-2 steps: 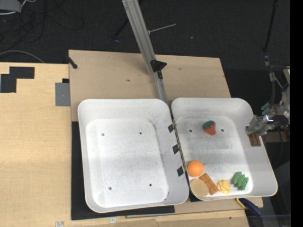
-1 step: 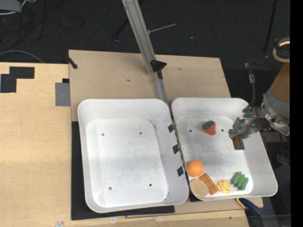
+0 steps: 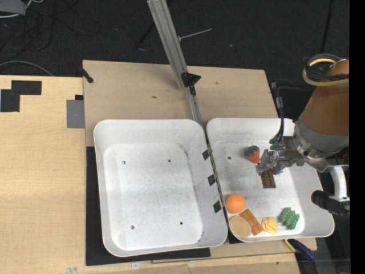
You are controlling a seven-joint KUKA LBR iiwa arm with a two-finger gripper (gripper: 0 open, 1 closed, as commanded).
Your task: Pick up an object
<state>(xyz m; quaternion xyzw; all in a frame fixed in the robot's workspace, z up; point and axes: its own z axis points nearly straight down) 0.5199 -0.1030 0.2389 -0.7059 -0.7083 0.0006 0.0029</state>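
gripper (image 3: 267,169) | over middle of right bin (image 3: 319,227) | closed on a brown block (image 3: 267,179) | red strawberry (image 3: 252,153) just beside

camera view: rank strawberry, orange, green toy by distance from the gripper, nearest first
Measured from the gripper in the right bin:
1. Strawberry, just left of it and slightly farther back.
2. Orange, nearer the front, by the divider.
3. Green toy, front right corner; close to the orange's distance, slightly farther.

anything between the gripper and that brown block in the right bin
Nothing visible. The gripper sits directly over the brown block, with the red strawberry-like toy just off to its left, beside the path rather than in it.
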